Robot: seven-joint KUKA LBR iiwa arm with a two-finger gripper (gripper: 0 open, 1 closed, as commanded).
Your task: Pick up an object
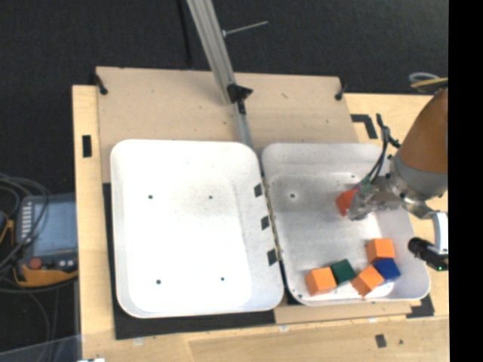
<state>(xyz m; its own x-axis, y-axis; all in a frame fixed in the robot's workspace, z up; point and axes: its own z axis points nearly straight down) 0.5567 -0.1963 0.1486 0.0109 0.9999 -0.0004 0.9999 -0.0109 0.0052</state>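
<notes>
**Mia:** Why is the grey two-finger gripper (359, 202) down in the white plastic bin on the right (317, 164)?

**Ben:** It reached in for the small orange-red block (346, 200). The block sits right at its tip. I cannot tell if it is pinched or just touched.

**Mia:** And the other blocks?

**Ben:** Three orange cubes (321, 279), a blue cube (387, 268) and a dark green cube (343, 270) lie bunched by the near wall. The white plastic bin on the left (181, 225) sits beside it.

**Mia:** Any words to read?

**Ben:** None I can read.
</notes>
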